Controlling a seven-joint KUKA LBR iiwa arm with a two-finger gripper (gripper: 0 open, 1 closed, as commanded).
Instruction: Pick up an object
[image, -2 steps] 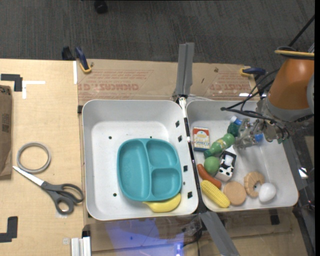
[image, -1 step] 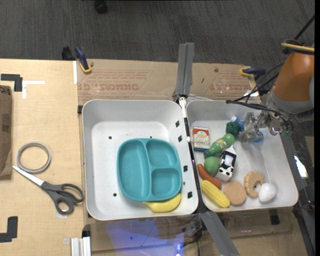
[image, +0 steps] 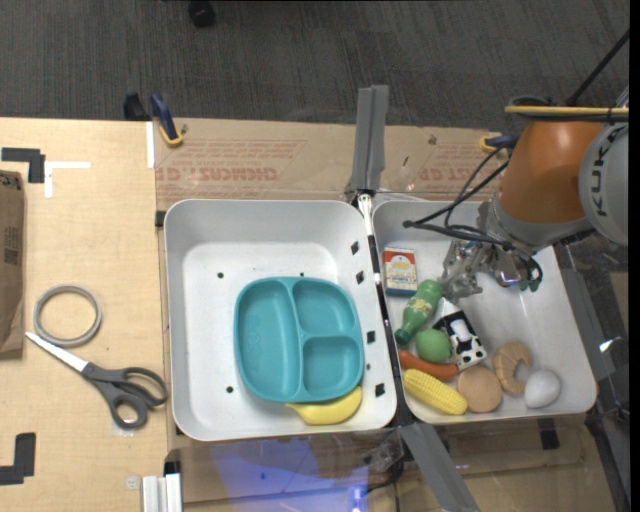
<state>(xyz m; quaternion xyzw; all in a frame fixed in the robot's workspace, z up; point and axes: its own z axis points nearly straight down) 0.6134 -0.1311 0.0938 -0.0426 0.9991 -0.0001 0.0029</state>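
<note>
**Gripper poised over the crowded right bin**

The bottle (image: 419, 311), green and lying at a slant, sits just below and left of the gripper (image: 470, 272), and is judged the likeliest target; no object is between the fingers. Whether the gripper is spread or pressed together cannot be told, since cables and wrist hardware blur its tip. The arm (image: 560, 170) reaches in from the right, above the bottle, so its bulk stays over the bin's bare upper right floor rather than over the objects.

Around the bottle the objects pack closely. A card box (image: 400, 270) lies just above it, against the bin's left wall. A green ball (image: 433, 345) touches the bottle's lower end, with a black-and-white toy (image: 463, 339) beside it. Below these lie a carrot (image: 428, 367), a corn cob (image: 434, 392), a brown round (image: 480, 389), a tan ring (image: 513, 365) and a white egg (image: 542, 387), all along the front wall of the right bin (image: 570, 300).

Open room lies right of the bottle, toward the far wall. The left bin (image: 200, 260) holds a teal tray (image: 298, 338) and a banana (image: 328, 408) at its front edge.
</note>
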